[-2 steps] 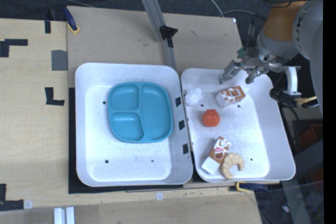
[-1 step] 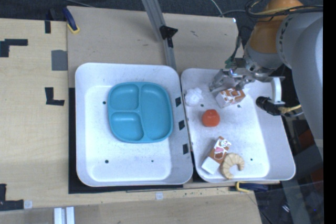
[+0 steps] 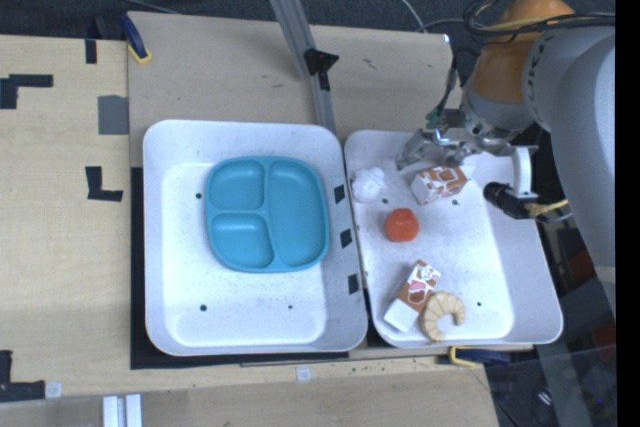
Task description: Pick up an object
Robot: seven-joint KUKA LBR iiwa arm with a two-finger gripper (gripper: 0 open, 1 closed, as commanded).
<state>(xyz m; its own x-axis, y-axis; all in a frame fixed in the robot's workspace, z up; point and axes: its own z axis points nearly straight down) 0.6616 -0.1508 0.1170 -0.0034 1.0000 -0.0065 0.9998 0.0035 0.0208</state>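
Gripper (image 3: 432, 155) sits low over the upper part of the right bin (image 3: 530, 300), right against a small orange-and-white carton (image 3: 441, 182), touching or nearly so; can't tell how the jaws stand, or whether the carton is between them. Same bin: crumpled white lump (image 3: 369, 183) at upper left, red ball (image 3: 402, 225) mid-bin, second small carton (image 3: 415, 293) and a croissant (image 3: 443, 311) touching each other near the lower edge. Left bin (image 3: 170, 315) holds a teal divided plate (image 3: 267, 213), centre-left of frame.
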